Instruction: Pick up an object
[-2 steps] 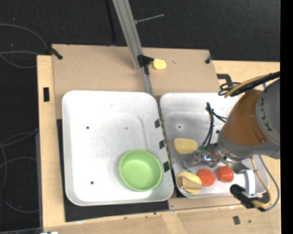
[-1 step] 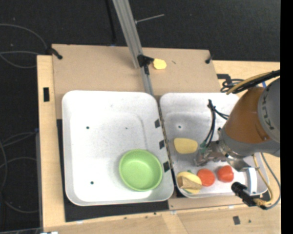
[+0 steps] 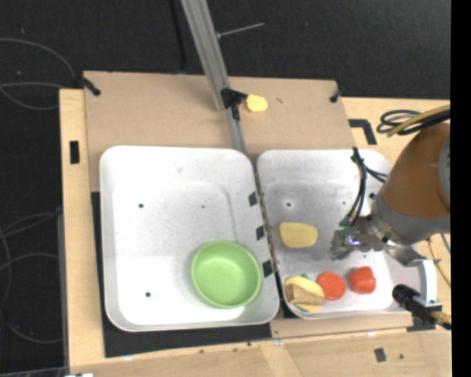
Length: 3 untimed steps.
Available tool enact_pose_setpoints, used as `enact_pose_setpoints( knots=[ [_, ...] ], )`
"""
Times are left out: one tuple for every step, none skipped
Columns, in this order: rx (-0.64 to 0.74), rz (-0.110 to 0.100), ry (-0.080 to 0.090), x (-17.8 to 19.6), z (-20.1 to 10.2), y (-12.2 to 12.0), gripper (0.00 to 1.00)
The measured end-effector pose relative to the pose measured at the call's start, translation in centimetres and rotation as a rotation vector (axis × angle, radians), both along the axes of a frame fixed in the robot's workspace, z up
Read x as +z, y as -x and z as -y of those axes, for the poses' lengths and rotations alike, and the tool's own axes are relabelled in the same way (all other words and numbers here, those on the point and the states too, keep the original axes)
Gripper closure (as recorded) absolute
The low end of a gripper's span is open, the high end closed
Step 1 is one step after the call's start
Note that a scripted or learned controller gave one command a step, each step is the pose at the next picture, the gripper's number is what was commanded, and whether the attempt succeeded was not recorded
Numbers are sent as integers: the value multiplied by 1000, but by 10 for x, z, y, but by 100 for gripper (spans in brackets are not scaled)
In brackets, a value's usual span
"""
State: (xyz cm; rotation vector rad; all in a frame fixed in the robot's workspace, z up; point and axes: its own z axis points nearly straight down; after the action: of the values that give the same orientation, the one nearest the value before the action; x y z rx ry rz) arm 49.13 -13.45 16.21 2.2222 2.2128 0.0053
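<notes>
In the right bin (image 3: 306,179) lie a yellow oval piece (image 3: 297,234), a red-orange round object (image 3: 330,285), a red object (image 3: 363,280) and a pale yellow-and-tan object (image 3: 304,293) at the front left corner. A green bowl (image 3: 225,273) sits at the front right of the left bin (image 3: 157,203). My gripper (image 3: 346,244) hangs low over the right bin, just right of the yellow oval piece and above the two red objects. Nothing shows between its tips.
A small yellow object (image 3: 257,104) lies on the brown board behind the bins, beside a slanted metal post (image 3: 208,45). Cables run along the right side near the arm (image 3: 416,187). The left bin's rear half is bare white floor.
</notes>
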Motion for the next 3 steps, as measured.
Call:
enact_pose_setpoints(
  knots=[
    [8, 1, 0, 48, 1, -2, 100],
    [13, -3, -3, 45, -50, -12, 100],
    [13, -3, -3, 65, -98, -21, 100]
  ],
)
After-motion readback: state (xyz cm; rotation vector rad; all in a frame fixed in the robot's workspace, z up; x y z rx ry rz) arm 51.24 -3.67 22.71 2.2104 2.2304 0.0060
